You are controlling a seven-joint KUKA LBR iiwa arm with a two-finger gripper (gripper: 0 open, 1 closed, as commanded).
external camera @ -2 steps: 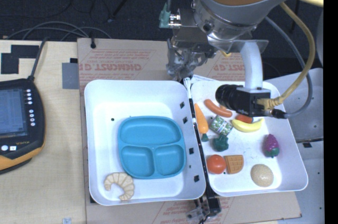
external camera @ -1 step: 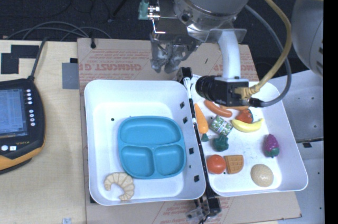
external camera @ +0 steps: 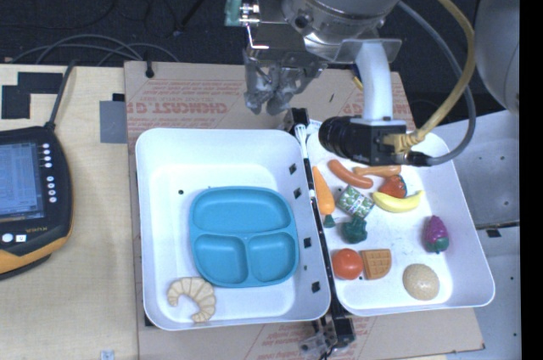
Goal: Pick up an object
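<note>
White left bin (external camera: 161,171): blue three-compartment tray (external camera: 243,235) at centre; croissant (external camera: 193,297) at the front left corner, just off the tray.

Gripper (external camera: 273,102): hangs above the cardboard behind the bins, near their dividing edge, touching nothing; whether its fingers are spread or pressed together cannot be told.

White right bin (external camera: 471,265): carrot (external camera: 322,190) along the left wall; sausage (external camera: 350,174); patterned can (external camera: 354,201); broccoli (external camera: 354,228); tomato (external camera: 347,263) beside a waffle-like biscuit (external camera: 375,262); banana (external camera: 399,200); beige egg-shaped piece (external camera: 421,281); purple eggplant (external camera: 435,233). Black camera-like unit (external camera: 361,137) overhangs the bin's rear.
</note>
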